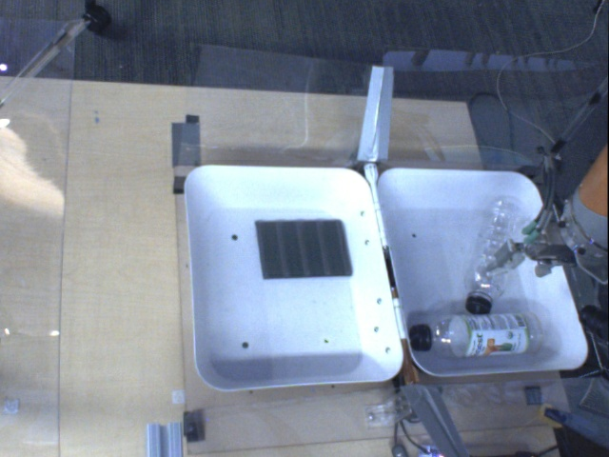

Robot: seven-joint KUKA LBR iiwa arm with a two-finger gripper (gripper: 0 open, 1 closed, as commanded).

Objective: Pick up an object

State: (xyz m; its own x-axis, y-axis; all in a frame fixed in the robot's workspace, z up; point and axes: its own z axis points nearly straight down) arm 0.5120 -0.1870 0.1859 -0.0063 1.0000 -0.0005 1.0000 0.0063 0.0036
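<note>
Two clear plastic bottles lie in the right bin [428,198]. One bottle [481,335], with a black cap on its left end and an orange and green label, lies along the bin's near wall. The other, an unlabelled crumpled bottle [493,250], lies at a slant with its black cap pointing towards the near side, just above the first bottle. My gripper [535,249] reaches in over the bin's right wall and sits right beside the upper body of the crumpled bottle. I see nothing held in it.
The left bin [219,217] holds a flat dark grey ribbed pad [304,248] near its middle. A grey upright bar [375,112] stands behind the seam between the bins. Cables hang at the far right.
</note>
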